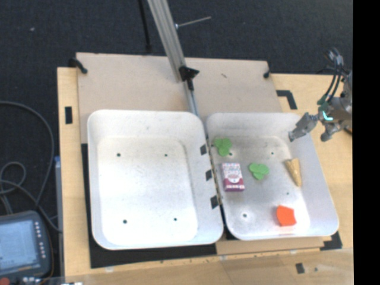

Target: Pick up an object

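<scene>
gripper (313, 129) at right bin's (309, 218) upper right rim, fingers spread apart, holding nothing. inside the bin: two green pieces (223, 146) (258, 171), purple box (233, 177), tan cone (294, 171), orange block (285, 216).

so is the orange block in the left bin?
No. The orange block lies in the right bin, near its front edge; the gripper hangs over that bin's far right corner.
</scene>
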